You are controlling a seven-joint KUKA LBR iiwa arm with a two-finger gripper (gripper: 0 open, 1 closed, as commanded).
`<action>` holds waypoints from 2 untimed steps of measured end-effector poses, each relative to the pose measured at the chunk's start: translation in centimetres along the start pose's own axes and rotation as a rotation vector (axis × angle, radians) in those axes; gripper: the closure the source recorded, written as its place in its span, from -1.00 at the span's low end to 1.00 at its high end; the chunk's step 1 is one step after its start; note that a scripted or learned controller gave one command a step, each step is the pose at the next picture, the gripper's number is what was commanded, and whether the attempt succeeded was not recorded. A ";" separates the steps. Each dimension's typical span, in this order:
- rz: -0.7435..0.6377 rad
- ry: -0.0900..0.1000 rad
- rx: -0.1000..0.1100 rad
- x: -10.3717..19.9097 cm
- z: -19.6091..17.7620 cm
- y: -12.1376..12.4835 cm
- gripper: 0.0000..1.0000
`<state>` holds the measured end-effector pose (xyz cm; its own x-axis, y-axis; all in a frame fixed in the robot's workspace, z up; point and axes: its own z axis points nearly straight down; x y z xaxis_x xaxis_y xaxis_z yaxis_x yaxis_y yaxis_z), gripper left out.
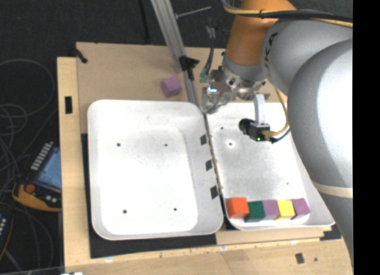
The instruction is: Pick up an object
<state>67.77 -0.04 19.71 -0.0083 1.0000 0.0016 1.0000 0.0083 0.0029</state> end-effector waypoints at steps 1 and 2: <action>0.003 -0.004 0.000 -0.6 -1.2 0.0 1.00; 0.000 0.000 0.003 5.8 -2.4 -2.6 1.00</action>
